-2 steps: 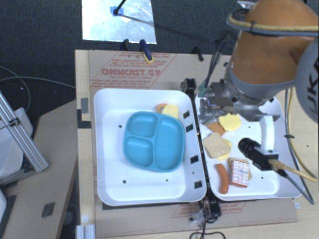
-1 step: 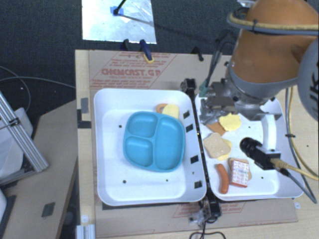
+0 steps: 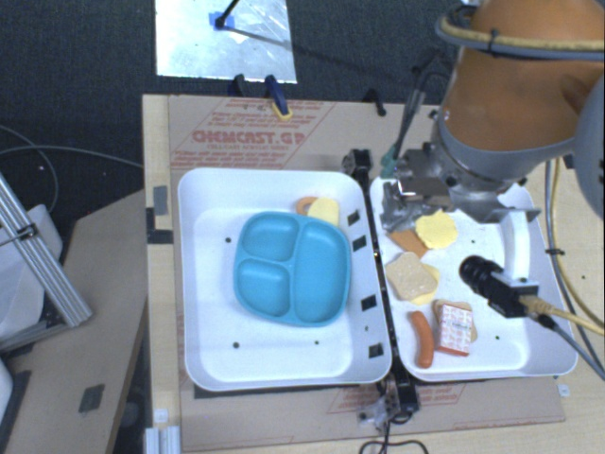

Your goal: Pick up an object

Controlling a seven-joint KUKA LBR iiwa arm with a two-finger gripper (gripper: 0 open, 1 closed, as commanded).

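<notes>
The gripper hangs low over the far left corner of the right bin, close to the wall that this bin shares with the left bin. The grey wrist and the wide orange band above it cover much of the gripper, so it cannot be told whether it is open or closed, and nothing can be seen held in it.

The nearest things that could be picked up lie just beside and below the gripper. A yellow round slice lies flat on the bin floor, and an orange-brown piece lies against its left edge, partly under the gripper's tip. Nearer the camera is a bread slice, which rests on a pale yellow piece. Toward the near rim, a sausage lies lengthwise, and just to its right is a red and white packet. These things crowd the left half of the right bin, and the arm overhangs the bin's far right part.

In the left bin, a blue divided plate takes up the middle. Behind it, near the far right corner, a yellow block touches a small orange ring.

Both bins sit on a cardboard sheet with red lettering, which lies on the table. A blue clamp grips the sheet's far edge. Beyond it, a shiny metal plate lies on the dark floor.
</notes>
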